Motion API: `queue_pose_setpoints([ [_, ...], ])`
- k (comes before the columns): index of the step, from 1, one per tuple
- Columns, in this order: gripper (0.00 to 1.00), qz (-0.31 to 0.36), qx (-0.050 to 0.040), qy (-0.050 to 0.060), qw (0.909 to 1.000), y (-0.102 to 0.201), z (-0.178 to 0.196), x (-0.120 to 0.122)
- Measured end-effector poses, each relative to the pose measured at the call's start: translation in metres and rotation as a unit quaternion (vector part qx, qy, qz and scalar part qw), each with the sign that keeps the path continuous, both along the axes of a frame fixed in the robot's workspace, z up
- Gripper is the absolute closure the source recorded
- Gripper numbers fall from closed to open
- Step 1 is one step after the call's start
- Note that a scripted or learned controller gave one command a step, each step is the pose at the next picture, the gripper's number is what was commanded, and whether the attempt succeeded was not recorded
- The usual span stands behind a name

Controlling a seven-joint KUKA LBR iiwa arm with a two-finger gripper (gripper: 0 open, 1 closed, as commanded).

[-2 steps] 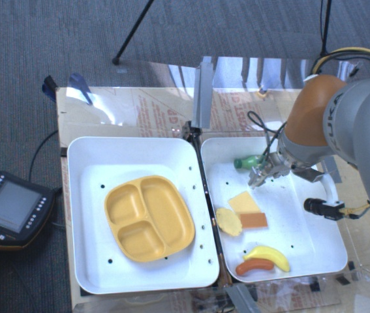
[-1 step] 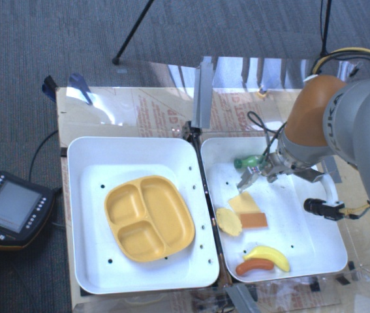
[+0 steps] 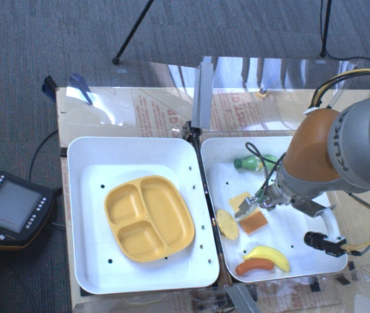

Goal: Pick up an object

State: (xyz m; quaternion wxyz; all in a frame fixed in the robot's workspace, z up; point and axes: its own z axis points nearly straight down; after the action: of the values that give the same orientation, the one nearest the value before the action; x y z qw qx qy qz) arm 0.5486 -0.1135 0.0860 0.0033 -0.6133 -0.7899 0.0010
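My gripper (image 3: 247,207) reaches down into the right bin (image 3: 293,235), near its left-centre. Its tip is low over a pale yellow square slice (image 3: 238,200) and right beside an orange square piece (image 3: 254,223). A yellow oval slice (image 3: 228,225) lies just left of them by the bin's wall. Behind the gripper a green bottle (image 3: 250,163) lies on its side. At the bin's front are a yellow banana (image 3: 270,256) and a red sausage (image 3: 254,267). Nothing is visibly lifted.
The left bin (image 3: 83,181) holds a yellow divided plate (image 3: 149,218) with three compartments. The arm's orange band and grey body cover the right bin's back right part. A metal post stands behind where the two bins meet.
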Motion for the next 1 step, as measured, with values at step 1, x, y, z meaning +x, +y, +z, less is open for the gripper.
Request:
queue_pose_setpoints([
  [1,1.00,-0.003,0.0005,0.000,1.0000,-0.0019,0.0095,-0.0001],
])
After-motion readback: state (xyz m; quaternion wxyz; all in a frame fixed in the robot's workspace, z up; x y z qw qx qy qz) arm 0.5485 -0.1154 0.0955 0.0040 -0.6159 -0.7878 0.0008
